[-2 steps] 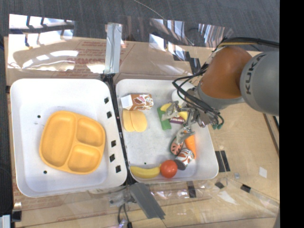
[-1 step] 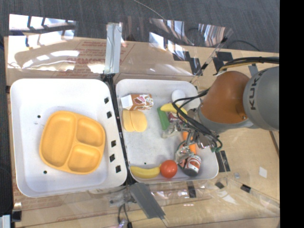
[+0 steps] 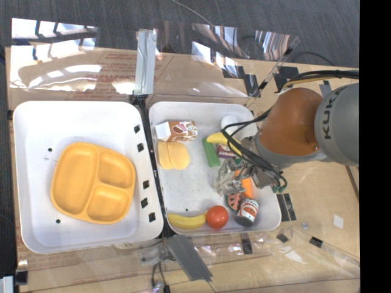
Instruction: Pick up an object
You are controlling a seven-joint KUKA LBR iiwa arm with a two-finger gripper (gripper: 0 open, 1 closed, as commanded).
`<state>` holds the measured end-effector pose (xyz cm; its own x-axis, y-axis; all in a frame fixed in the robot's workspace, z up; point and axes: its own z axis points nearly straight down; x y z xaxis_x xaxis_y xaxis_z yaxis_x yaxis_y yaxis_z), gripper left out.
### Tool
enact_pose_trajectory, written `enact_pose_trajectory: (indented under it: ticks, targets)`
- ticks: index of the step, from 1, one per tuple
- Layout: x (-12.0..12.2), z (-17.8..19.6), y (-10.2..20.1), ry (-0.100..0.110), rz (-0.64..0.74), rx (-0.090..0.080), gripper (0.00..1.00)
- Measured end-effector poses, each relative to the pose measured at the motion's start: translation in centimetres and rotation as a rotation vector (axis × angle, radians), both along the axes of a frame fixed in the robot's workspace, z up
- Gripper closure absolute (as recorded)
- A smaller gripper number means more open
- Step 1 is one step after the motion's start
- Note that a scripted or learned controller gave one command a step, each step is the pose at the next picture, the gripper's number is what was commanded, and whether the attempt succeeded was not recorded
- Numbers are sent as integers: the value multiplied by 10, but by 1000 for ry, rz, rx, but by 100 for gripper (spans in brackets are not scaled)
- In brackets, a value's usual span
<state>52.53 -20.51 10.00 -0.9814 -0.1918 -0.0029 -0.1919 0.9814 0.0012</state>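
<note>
Objects for picking lie crowded in the right bin [image 3: 183, 191], and my end effector [image 3: 230, 179] is down among them at that bin's right side; whether it is open or closed I cannot tell, as cables and my own wrist cover it. My grey arm [image 3: 342, 124] comes in from the right, with the orange band [image 3: 293, 124] just above the wrist.

Right around the end effector sit a green block [image 3: 211, 155] and a yellow piece [image 3: 215, 138] just above it, with a small orange piece [image 3: 247, 187] beside it on the right. Just below lie a watermelon-slice toy [image 3: 234, 199] and a small can with a red-and-white label [image 3: 247, 210], tipped on its side near the bin's lower right corner.

Farther out, a red tomato [image 3: 217, 217] touches the end of a banana [image 3: 186, 221] along the bin's lower wall. Toward the upper left of the same bin are a pale yellow bun-like thing [image 3: 173, 155] and, above it, a brown-and-white carton [image 3: 178, 130].

Well apart, the left bin [image 3: 36, 121] holds a yellow divided plate [image 3: 92, 181] lying flat. Both bins rest side by side on the counter [image 3: 317, 224].
</note>
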Motion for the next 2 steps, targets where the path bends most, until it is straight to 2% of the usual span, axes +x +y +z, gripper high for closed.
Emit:
enact_pose_trajectory:
  ticks: [1,2]
  targets:
    - [-4,125,38,-6,-31,-4,100]
    - [17,22,92,13,32,3,100]
